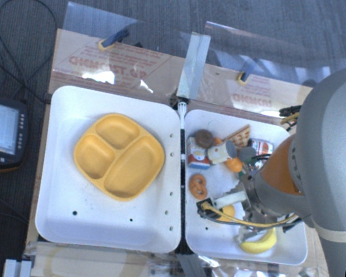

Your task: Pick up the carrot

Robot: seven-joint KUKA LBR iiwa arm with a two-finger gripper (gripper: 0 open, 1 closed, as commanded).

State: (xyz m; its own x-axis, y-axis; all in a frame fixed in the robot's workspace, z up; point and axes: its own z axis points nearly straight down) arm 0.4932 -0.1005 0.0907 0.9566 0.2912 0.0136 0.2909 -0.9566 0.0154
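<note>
Grey arm low over right bin, lower right of frame | jaws under the wrist, beside banana; cannot tell opening or hold | carrot upper middle of right bin, above the wrist, near pretzel | left bin: yellow plate

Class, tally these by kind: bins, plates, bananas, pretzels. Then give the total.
Bins: 2
Plates: 1
Bananas: 1
Pretzels: 1
Total: 5
</note>
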